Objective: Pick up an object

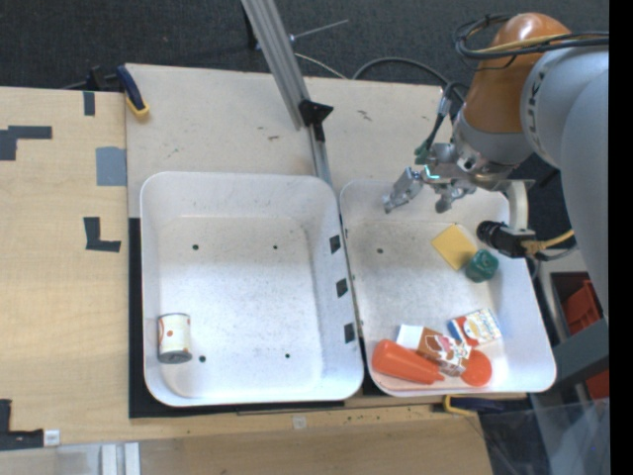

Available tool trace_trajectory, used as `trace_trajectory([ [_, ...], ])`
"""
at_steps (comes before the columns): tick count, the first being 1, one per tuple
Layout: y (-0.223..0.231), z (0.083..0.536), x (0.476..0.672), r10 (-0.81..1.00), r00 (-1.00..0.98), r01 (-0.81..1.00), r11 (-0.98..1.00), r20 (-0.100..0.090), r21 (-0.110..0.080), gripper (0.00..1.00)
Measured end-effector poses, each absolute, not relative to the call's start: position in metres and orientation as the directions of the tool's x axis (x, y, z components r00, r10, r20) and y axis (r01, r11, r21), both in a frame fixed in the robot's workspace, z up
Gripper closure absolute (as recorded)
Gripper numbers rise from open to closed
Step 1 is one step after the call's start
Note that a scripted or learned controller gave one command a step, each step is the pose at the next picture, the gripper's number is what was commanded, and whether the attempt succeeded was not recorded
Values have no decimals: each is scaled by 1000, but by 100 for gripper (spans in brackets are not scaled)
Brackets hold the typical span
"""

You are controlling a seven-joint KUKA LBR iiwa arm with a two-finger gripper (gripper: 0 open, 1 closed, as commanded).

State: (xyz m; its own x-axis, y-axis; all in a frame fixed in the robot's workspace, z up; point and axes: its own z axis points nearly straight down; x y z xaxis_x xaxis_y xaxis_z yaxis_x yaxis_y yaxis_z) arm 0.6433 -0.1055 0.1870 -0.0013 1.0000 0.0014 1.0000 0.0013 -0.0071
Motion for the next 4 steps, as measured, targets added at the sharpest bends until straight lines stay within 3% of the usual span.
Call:
trace_trajectory([
  [1,-106,190,644,1000,-3,1000,3,0,-2,0],
  [3,-101,87,633,1000,-2,1000,2,-2,-2,0],
  [4,-100,98,634,1000,-3,1000,3,-1,-2,100],
])
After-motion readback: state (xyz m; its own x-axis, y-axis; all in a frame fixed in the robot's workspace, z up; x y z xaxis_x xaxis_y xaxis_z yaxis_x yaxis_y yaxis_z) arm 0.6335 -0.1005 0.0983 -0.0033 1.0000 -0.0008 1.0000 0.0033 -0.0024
